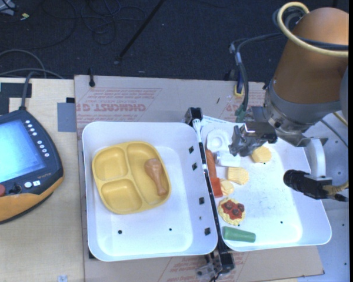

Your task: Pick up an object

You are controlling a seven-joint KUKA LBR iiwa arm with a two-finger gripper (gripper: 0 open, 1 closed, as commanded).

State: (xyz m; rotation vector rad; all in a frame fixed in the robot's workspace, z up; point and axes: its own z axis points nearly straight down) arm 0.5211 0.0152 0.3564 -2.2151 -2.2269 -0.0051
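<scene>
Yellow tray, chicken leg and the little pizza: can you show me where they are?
yellow tray [115,195]: camera view, on its lower left compartment.
chicken leg [156,175]: camera view, on the middle of the drumstick.
little pizza [232,211]: camera view, on its red topping.

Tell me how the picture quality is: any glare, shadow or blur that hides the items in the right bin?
Camera view: even light, mild glare on the white bins; the right bin is bright yet its food stays readable. The gripper is dark and slightly soft, so its detail is lost, and it shades the bin just beneath. The left tray and drumstick are sharp. The floor at the top is dim.
</scene>
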